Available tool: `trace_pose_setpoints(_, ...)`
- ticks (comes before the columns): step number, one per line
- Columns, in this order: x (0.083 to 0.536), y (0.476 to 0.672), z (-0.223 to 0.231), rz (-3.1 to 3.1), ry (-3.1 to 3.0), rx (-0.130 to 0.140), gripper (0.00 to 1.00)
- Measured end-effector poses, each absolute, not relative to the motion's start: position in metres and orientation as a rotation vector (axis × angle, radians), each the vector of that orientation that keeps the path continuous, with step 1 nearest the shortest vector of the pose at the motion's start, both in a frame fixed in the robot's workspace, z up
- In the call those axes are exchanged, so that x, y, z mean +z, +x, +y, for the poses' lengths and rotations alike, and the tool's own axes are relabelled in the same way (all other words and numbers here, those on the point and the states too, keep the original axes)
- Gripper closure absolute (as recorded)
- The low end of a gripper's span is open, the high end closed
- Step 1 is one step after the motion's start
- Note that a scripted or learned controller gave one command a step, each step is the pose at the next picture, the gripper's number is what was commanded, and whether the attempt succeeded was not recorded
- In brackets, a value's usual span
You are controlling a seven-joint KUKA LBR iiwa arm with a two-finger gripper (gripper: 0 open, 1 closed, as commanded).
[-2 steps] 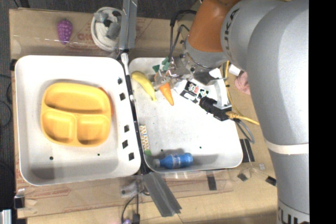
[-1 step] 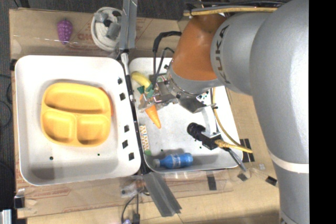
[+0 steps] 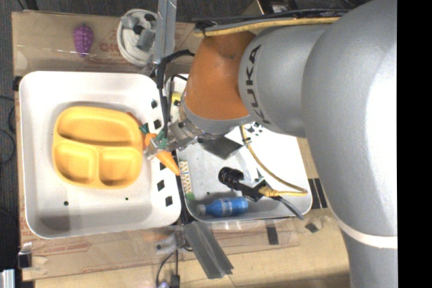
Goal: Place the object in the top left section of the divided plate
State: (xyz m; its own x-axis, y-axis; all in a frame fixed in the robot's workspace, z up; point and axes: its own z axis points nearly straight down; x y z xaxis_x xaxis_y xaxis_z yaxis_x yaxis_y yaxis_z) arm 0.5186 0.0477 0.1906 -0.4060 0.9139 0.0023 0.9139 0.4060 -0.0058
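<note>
A yellow divided plate [image 3: 98, 145] lies in the left bin [image 3: 40, 212], with one long section on its upper side and two smaller ones below. My gripper [image 3: 160, 143] hangs over the rims between the two bins, just right of the plate's edge. It is shut on an orange toy carrot [image 3: 167, 160] with green leaves [image 3: 145, 127]. The carrot lies slanted, leaves toward the plate and tip toward the right bin. The arm's grey and orange body hides most of the gripper.
A blue bottle [image 3: 226, 206] lies along the near wall of the right bin [image 3: 297, 209]. Outside the bins at the back, a purple grape bunch [image 3: 83, 39] and a white ring-shaped object [image 3: 137, 34] rest on the bench.
</note>
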Motion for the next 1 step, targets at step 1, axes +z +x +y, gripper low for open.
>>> trace_pose_setpoints(1,0.1907,0.5187,0.0471,-2.629,-1.711,0.005,0.00)
